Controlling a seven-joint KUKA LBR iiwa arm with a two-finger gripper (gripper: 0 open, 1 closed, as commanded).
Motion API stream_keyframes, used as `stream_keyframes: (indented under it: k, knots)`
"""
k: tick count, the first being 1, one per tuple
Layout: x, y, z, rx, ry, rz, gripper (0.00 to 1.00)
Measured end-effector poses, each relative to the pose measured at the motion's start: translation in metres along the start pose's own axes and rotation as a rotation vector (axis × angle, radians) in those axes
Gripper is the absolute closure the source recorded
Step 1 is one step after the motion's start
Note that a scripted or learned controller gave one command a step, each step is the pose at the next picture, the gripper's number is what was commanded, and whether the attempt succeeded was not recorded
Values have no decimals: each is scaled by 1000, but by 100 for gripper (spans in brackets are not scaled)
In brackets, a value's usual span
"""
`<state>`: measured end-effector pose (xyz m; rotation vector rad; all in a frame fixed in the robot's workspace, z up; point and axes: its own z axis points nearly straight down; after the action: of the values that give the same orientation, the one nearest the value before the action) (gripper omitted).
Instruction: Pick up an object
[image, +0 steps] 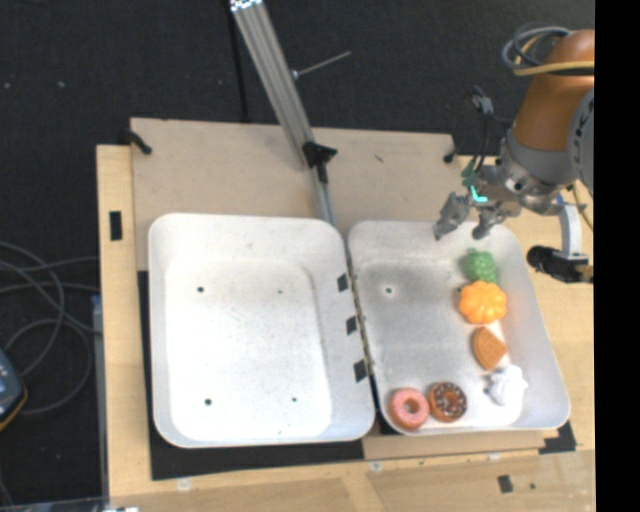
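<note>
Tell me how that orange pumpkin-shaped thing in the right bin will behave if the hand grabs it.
The orange pumpkin looks rounded and ribbed, so the fingers may slip off its curves. It seems squat, so probably unlikely to roll far. It sits close to the green object, which could get nudged.

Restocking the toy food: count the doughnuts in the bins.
2, side by side at the right bin's near edge: a pink doughnut and, on its right, a chocolate doughnut.

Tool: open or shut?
Open. The tool hangs over the right bin's far edge, its two fingers spread apart, nothing between them.
</note>
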<state>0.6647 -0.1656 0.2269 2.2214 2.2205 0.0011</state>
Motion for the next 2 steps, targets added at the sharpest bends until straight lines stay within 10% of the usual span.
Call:
stream_keyframes:
  k: [2]
  knots:
    - [-9, 0, 46, 4, 0, 1, 0]
